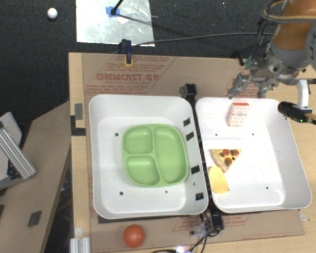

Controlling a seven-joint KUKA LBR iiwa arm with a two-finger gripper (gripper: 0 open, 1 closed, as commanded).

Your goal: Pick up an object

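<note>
The grey two-finger gripper (248, 87) hangs over the far rim of the right shallow white bin (284, 162), its fingers spread apart with nothing between them. Just below it in that bin stands a small white and red carton (238, 114), then nearer the camera a toy pizza slice (226, 157) and, touching its tip, a pale yellow rounded piece (218, 180). The left white bin (102, 162) holds a green three-compartment plastic tray (154, 154), and an orange-red ball (133, 235) sits on the cardboard in front.
</note>
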